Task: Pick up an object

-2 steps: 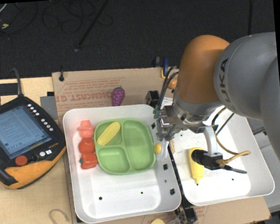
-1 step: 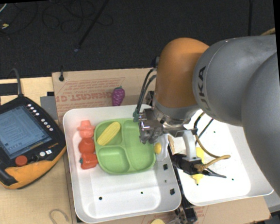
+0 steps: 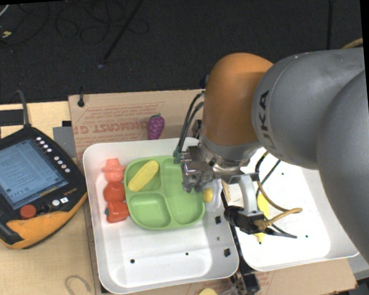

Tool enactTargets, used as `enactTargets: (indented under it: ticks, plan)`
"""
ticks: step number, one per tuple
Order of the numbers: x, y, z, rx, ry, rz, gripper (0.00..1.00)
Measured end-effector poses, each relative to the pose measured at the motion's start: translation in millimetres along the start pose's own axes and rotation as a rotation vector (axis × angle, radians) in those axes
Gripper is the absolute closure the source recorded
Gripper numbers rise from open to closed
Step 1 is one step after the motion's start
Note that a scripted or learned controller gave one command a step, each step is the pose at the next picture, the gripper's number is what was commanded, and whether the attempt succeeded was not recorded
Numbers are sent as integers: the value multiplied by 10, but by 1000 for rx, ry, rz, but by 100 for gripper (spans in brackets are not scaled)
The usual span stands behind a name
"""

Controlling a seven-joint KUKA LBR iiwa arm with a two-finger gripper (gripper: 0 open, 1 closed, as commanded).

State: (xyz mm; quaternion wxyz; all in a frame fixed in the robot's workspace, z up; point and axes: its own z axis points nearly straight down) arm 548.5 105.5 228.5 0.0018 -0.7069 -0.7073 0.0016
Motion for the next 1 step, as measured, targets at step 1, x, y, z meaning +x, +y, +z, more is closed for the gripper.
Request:
enactTargets:
  ticks: [1]
  plan:
    - [-59,-118,-55,0,0,0,100]
